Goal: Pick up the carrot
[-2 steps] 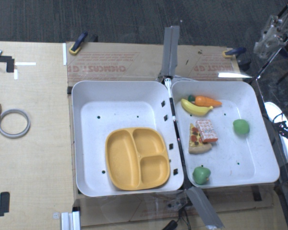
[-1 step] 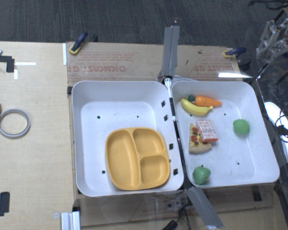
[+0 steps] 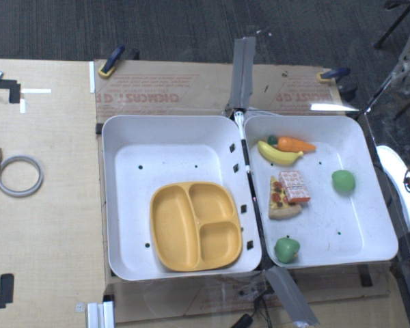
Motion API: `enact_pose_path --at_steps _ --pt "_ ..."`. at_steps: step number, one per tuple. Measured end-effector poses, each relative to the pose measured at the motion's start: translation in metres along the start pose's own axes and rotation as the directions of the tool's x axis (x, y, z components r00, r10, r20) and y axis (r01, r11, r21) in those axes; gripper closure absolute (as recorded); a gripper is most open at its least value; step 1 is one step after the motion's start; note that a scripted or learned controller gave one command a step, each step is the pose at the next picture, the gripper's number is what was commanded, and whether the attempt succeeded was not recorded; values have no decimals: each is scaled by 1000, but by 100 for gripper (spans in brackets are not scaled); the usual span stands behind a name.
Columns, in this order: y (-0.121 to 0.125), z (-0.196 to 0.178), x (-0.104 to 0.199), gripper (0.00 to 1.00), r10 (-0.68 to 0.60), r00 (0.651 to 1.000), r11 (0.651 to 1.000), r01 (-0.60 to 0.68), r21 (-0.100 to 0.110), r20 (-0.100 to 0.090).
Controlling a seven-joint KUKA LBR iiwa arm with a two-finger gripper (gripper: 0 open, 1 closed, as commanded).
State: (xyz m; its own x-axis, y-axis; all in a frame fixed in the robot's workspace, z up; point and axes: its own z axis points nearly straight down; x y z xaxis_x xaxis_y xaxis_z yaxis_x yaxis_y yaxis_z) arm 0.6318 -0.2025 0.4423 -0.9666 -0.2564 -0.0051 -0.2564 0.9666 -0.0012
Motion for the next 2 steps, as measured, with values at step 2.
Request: enact_pose_path --at_steps 2 --pt "7 88 11 100 -562 827 827 562 -3 0"
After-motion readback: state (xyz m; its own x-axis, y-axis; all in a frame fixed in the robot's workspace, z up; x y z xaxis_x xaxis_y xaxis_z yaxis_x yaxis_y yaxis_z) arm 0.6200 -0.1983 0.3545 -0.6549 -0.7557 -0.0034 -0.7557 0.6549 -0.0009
